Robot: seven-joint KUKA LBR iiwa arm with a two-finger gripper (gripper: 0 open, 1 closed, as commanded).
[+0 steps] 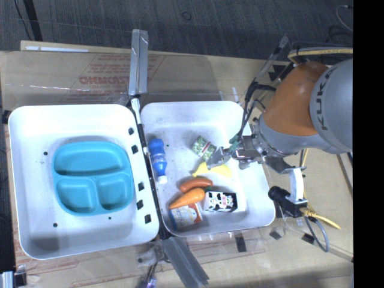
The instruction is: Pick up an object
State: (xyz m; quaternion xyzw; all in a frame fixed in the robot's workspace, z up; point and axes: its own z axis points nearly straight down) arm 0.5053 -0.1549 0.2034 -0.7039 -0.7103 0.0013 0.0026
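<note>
Gripper [219, 155] low in right bin [180, 113], at green packet [203, 145] and yellow piece [221, 171] | jaw opening cannot be told; nothing seen held | judged: approach made, grasp and lift remain | carrots [191, 192], bottle [157, 158] untouched.

Looks like a robotics lab setup, not anyone's kitchen. A big grey and orange robot arm [312, 110] leans over a desk [54, 71] topped with cardboard, two white bins [24, 161] are clamped side by side, loose cables [315, 221] hang off the edge, and there's dark carpet [198, 11] behind.
</note>
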